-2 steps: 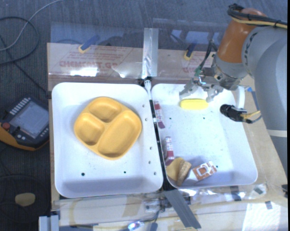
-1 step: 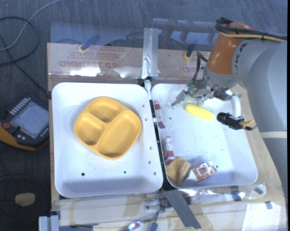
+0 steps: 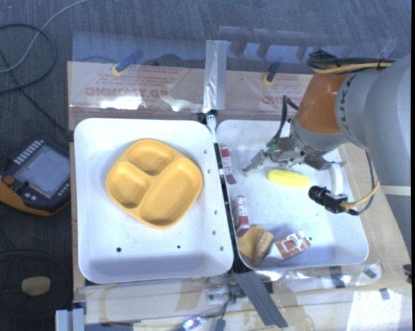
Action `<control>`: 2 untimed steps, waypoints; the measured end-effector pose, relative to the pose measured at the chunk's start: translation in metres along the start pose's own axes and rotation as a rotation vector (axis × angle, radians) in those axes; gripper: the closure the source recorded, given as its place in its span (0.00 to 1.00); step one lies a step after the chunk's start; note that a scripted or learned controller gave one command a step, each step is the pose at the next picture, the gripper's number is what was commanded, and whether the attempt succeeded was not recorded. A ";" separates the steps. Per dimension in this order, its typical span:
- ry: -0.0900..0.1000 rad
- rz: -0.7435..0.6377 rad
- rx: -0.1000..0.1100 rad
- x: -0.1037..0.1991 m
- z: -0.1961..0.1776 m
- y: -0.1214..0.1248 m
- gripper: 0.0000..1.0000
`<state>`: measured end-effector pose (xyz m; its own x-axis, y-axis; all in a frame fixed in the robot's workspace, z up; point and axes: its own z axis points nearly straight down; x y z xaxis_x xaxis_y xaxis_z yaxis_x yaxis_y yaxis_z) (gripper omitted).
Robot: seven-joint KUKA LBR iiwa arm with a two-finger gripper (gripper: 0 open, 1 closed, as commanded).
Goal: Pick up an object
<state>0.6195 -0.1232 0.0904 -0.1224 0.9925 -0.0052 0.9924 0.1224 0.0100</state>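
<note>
Smooth lobed yellow plate (image 3: 154,182)

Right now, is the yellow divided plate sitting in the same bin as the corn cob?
No, the yellow divided plate lies in the left bin, while the corn cob lies in the right bin.

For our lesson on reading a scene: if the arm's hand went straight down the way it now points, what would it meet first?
Most likely the bare white floor of the right bin, just above the yellow corn cob. The hand hangs close beside it, though depth is unclear from this slant.
</note>
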 end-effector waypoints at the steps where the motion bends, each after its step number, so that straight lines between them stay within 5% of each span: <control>1: 0.000 -0.112 -0.003 -0.016 -0.001 -0.051 0.00; 2: 0.003 -0.113 -0.007 -0.015 -0.011 -0.049 1.00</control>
<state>0.5727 -0.1441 0.1013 -0.2333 0.9724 -0.0035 0.9723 0.2334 0.0161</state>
